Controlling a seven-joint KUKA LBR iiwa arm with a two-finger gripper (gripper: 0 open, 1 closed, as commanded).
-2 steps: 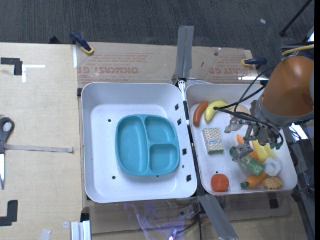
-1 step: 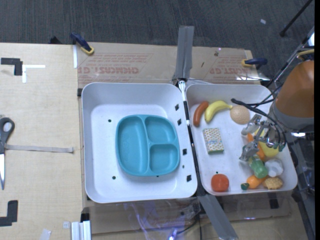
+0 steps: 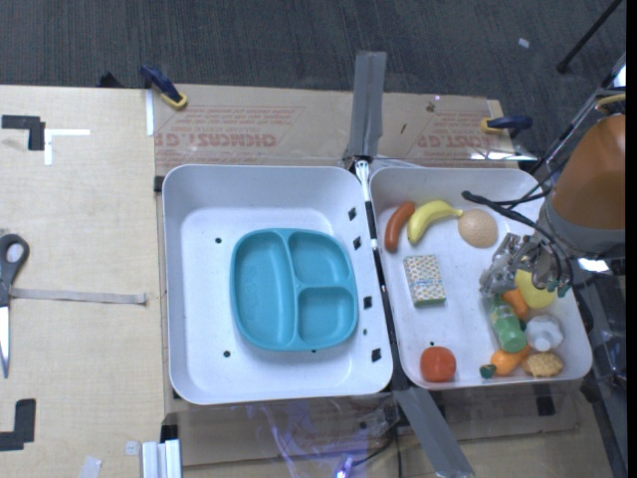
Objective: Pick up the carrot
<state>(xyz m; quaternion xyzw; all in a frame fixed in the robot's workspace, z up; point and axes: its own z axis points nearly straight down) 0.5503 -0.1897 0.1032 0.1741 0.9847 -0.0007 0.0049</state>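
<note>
Item: carrot (image 3: 505,362), right bin (image 3: 453,267), long axis slanted, lying just below my hand (image 3: 520,267); hand's grip state — I cannot tell.

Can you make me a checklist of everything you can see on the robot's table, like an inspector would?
Surface: two white bins side by side, left bin and right bin, on a wooden bench.
Job's things: carrot near the right bin's front right corner, among other toys.
Clutter: blue divided plate in the left bin; in the right bin a banana, sausage, egg, tomato, small box.
Grippers: gripper low over the right bin's right side; finger state unclear.
Cables: black cables by the arm.
Surroundings: scissors on the bench, clamps at the back edge.
</note>
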